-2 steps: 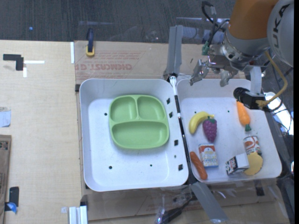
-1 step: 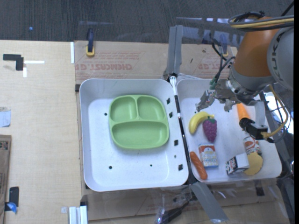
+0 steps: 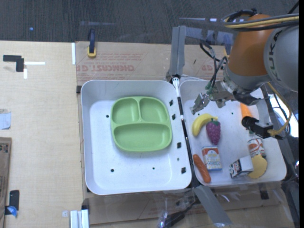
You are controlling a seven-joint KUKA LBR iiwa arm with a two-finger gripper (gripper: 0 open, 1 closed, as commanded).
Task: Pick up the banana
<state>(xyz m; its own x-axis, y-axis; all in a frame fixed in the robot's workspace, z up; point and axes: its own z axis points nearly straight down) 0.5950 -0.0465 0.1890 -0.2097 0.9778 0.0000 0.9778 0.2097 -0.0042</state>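
while the banana [image 3: 202, 123] lies in the right bin [image 3: 280, 172] just below and slightly left of the gripper [image 3: 201, 101], its long axis slants from upper right to lower left, touching the purple grapes [image 3: 213, 130]. the arm [image 3: 256, 46] bends down from the right; the gripper's fingers look spread and hold nothing.

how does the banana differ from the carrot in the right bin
The banana is yellow and curved; the carrot is orange-red and nearly straight. The banana lies in the upper left of the right bin, touching the purple grapes; the carrot lies lower, along the bin's left wall beside a small carton. Both are toy foods lying flat.
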